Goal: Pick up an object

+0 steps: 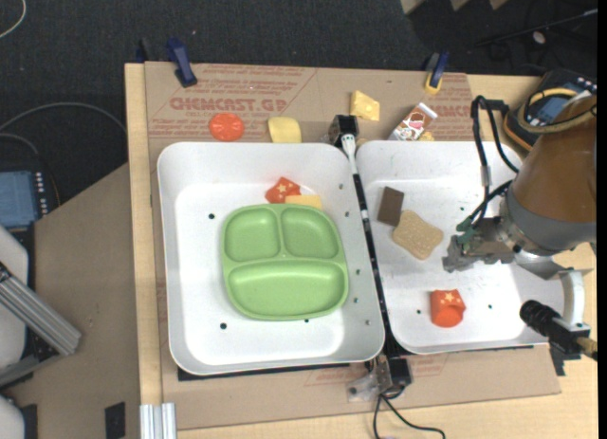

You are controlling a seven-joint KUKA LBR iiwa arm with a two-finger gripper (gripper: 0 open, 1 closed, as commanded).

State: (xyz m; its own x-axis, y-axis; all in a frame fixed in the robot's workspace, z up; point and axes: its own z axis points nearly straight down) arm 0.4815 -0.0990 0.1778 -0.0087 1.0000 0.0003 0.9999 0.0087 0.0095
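Camera view: gripper (462, 249) finger state indiscernible, above right white bin (493, 333) holding orange cylindrical block (447, 306), tan square block (416, 235).

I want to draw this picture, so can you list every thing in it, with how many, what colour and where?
plate: 1, green with three sections, left bin
bins: 2, white, side by side on the bench
red toy: 1, left bin, above the plate
orange toy: 1, right bin, near front
tan slice: 1, right bin middle
brown block: 1, right bin, beside the slice
orange disc: 1, bench behind the bins
yellow pieces: 2, bench behind the bins
clamps: 2, blue, back edge
claw: 1, grey, over right bin
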